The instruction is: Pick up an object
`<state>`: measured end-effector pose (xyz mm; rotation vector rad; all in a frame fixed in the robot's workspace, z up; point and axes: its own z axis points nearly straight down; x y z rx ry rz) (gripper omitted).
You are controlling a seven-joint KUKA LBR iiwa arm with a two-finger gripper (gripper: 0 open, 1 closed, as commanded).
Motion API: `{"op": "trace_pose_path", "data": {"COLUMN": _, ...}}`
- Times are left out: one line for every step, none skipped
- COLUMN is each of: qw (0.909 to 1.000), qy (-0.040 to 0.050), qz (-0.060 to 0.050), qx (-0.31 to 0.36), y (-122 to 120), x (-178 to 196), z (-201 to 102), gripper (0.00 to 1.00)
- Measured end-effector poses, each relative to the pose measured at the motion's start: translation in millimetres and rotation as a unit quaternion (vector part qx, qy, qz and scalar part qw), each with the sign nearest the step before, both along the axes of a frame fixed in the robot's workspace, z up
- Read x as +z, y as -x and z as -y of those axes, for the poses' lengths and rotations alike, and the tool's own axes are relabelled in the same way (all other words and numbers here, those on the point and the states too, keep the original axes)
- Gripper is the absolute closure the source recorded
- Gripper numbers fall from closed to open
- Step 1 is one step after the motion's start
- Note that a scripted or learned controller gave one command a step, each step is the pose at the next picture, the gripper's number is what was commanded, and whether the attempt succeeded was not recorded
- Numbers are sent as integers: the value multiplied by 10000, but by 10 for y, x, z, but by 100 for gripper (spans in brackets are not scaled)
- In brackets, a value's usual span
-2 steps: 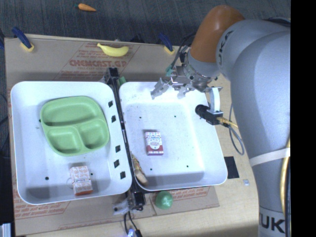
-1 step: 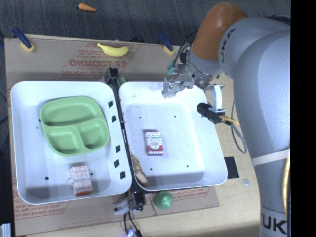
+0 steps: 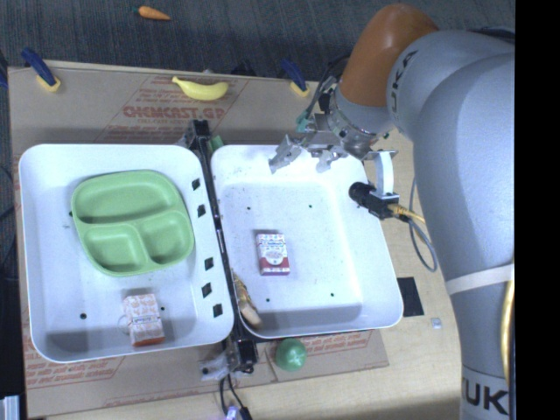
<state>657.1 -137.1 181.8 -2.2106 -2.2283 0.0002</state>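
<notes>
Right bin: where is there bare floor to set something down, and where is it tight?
In the right bin, bare floor lies all around the small red box; widest toward the right wall. The far edge is crowded by the gripper. The left bin is tighter: green tray, wrapped box.

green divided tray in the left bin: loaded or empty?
Empty. All three compartments of the green divided plastic tray show bare green. The small red-and-white packet lies outside it on the left white bin's floor.

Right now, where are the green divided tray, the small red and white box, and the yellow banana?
green divided plastic tray (image 3: 131,221): camera view, on its middle ridge.
small red and white box (image 3: 273,254): camera view, centre of its top face.
yellow banana (image 3: 201,87): camera view, middle of its curve.
</notes>
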Motion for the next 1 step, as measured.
{"op": "trace_pose_path", "data": {"qw": 10000, "qy": -4, "qz": 0, "qx": 12, "y": -4, "x": 106, "z": -2, "gripper": 100}}
